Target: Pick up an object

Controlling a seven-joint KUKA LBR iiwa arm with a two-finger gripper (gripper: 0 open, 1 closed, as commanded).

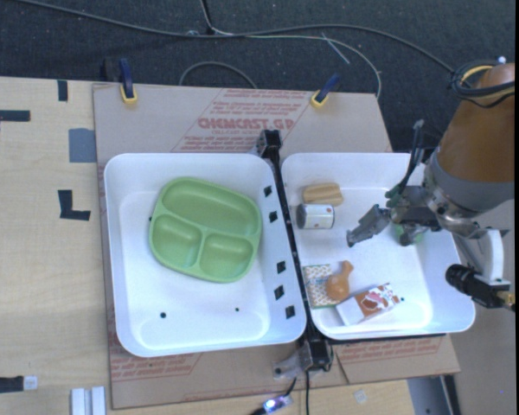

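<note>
My gripper (385, 233) hangs over the middle of the right bin (432, 318), open, with nothing between its fingers. To its left lie a tan bread-shaped block (322, 194) and a small silver and white can (316, 217) on its side. Nearer the front of the bin sit an orange chicken-leg toy (338, 282), partly on a patterned card (317, 275), and a white and red packet (376, 303). The gripper touches none of them.
A green divided plate (206, 229) lies in the left bin (125, 318). A black divider (281, 232) runs between the bins. The arm's grey and orange body (480, 145) stands over the right bin's right side. Cables run along the back.
</note>
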